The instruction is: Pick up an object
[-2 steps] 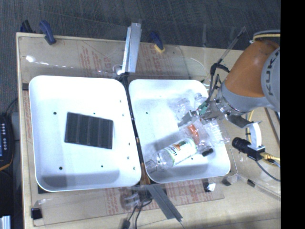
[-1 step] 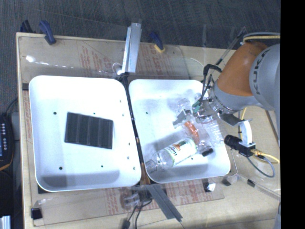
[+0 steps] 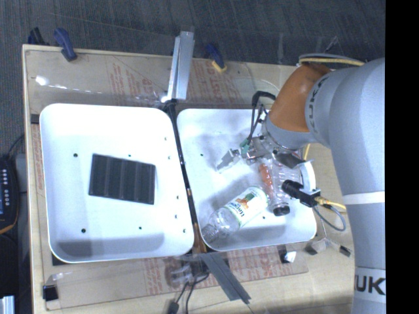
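Claw (image 3: 230, 157), grip state we cannot tell, hovers above-left of a clear plastic bottle with yellow-green label (image 3: 241, 211); we judge it light, slippery, crushable, best taken mid-body.

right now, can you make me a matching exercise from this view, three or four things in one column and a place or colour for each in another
Things:
1. dark ribbed panel
2. plastic bottle
3. orange band
4. blue clamp

Places or colours:
a. lying on its side in the right bin
b. at the bench's far left edge
c. flat in the left bin
d. on the arm, above the wrist

Pairs: 1-c, 2-a, 3-d, 4-b
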